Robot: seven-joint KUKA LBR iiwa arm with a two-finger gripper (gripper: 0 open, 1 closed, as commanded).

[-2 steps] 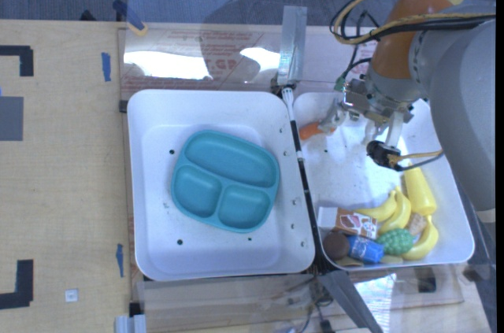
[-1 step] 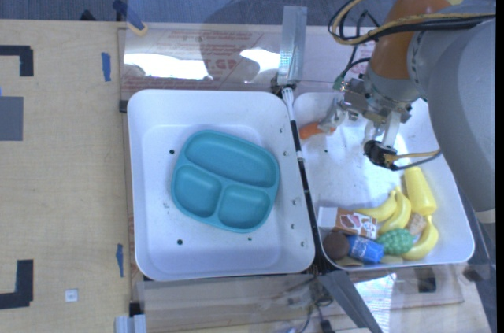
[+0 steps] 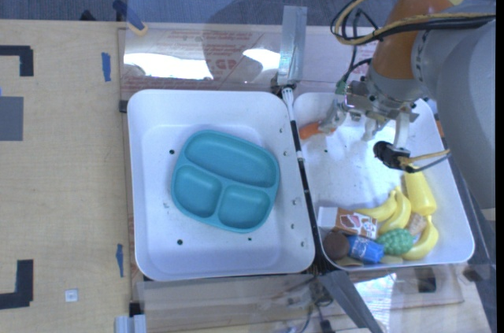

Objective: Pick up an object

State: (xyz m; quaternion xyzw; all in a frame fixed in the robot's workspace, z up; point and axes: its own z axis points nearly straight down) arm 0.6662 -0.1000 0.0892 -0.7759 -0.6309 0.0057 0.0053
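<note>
- Gripper (image 3: 370, 119) sits over the upper part of the right bin (image 3: 461, 245); can't tell its state, nothing visibly held.
- Orange object (image 3: 309, 130), small, carrot-like, lies at that bin's upper-left edge, just beside the gripper.
- Bananas (image 3: 409, 209), green item (image 3: 398, 239), blue item (image 3: 367, 249) and small carton (image 3: 357, 223) cluster in its lower corner.
- Teal divided plate (image 3: 225, 180) lies in the left bin (image 3: 150, 119).

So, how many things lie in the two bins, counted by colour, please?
Teal: 1, the divided plate
Yellow: 3, the bananas
Orange: 1, carrot-like piece
Green: 1, bumpy item
Blue: 1, small can
Brown: 2, small box, round item
Total: 9
</note>
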